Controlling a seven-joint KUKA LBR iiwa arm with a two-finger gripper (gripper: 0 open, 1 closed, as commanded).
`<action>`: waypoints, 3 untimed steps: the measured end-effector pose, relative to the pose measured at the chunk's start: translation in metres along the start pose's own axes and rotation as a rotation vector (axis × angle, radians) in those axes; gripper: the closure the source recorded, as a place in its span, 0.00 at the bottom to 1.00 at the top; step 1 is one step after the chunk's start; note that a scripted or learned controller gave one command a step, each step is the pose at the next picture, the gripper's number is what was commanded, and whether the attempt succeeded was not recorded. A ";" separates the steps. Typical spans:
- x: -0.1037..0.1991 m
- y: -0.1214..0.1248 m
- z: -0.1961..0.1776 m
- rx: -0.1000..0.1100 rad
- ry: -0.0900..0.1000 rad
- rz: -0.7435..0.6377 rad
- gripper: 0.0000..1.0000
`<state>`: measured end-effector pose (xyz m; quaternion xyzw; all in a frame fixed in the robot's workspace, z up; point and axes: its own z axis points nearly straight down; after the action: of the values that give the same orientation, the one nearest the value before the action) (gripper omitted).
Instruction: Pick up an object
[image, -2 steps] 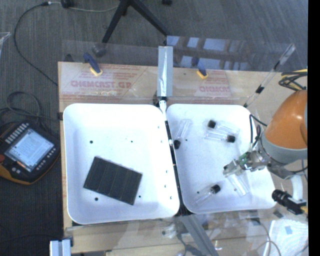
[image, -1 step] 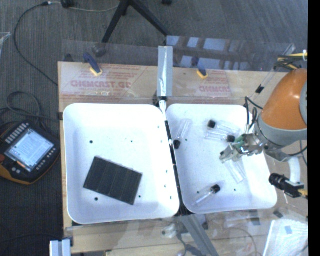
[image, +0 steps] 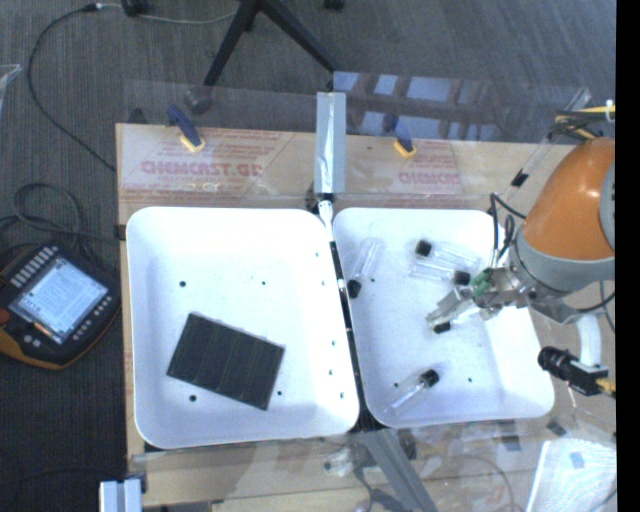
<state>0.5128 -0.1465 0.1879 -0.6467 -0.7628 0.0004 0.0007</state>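
Observation:
My gripper (image: 447, 314) reaches into the right bin (image: 520, 400) from the right and hangs low over its middle. Several clear vials with black caps lie in that bin. Two of these vials (image: 445, 258) lie just above and left of the gripper. Another vial (image: 414, 388) rests near the front, below the gripper. One more vial (image: 362, 262) lies along the bin's left wall. In the left bin (image: 150, 240) a flat black ribbed panel (image: 225, 360) lies at a slant near the front.
A metal divider post (image: 330, 150) stands at the back between the two bins. A handheld control pendant (image: 55, 300) sits on the floor to the left of the bench. Two clamps (image: 185, 122) hold the backboard.

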 end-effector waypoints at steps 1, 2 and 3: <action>-0.017 0.092 0.097 -0.013 -0.009 -0.101 0.00; -0.016 0.093 0.086 -0.015 -0.010 -0.103 1.00; -0.011 0.079 0.095 -0.019 -0.002 0.290 1.00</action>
<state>0.5928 -0.1444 0.0926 -0.7502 -0.6611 -0.0058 -0.0062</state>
